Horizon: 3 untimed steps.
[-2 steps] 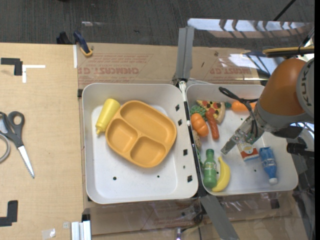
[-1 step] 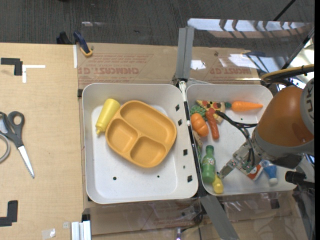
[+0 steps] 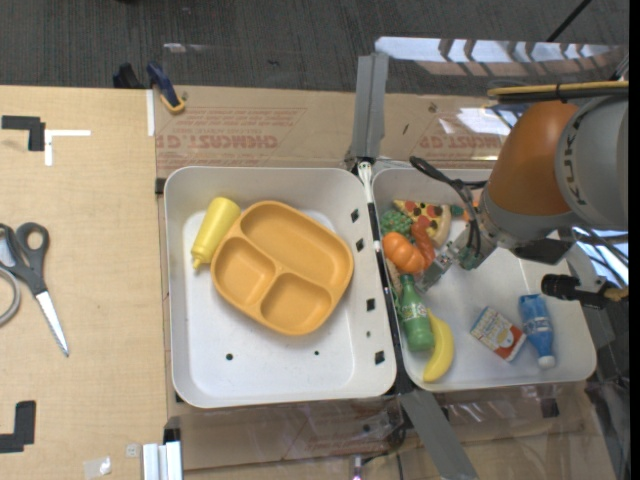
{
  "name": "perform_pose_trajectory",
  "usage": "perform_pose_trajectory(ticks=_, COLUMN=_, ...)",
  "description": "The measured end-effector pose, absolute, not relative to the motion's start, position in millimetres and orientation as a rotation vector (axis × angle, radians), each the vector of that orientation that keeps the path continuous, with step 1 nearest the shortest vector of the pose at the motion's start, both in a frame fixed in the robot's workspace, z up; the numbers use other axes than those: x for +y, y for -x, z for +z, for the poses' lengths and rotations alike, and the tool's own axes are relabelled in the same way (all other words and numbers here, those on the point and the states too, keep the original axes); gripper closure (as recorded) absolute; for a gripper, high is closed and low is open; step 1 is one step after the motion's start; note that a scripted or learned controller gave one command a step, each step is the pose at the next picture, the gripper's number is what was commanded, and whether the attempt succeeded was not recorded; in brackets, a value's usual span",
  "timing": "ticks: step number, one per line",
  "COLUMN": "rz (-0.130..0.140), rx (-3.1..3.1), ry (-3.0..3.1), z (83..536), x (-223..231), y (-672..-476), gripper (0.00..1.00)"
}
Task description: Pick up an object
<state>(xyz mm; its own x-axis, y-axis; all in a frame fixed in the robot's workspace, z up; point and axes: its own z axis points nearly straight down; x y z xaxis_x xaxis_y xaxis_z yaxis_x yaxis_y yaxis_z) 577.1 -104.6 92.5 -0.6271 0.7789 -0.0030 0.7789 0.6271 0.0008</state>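
In the right bin the arm's gripper hangs low near the bin's left side, close beside an orange pumpkin-like toy and a pizza slice. A green bottle and a banana lie in front of it. A small red-and-white carton and a blue bottle lie to the right. I see nothing clearly lifted.
The left bin holds an orange divided plate and a yellow bottle. Scissors lie on the wooden bench at the left. A grey divider post stands between the bins.
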Motion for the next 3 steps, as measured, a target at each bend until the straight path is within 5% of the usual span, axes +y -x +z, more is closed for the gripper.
perform_pose_trajectory(ticks=1, rz=-0.001, rx=2.769, ry=-1.487, z=91.1, x=-121.4, y=-477.0, gripper=0.0)
perform_pose_trajectory(ticks=2, rz=0.001, rx=2.766, ry=-1.486, z=100.4, x=-121.6, y=-478.6, gripper=1.0)
perform_pose_trajectory(ticks=3, rz=-0.001, rx=2.728, ry=-1.557, z=191.4, x=-19.6, y=-498.4, gripper=1.0)
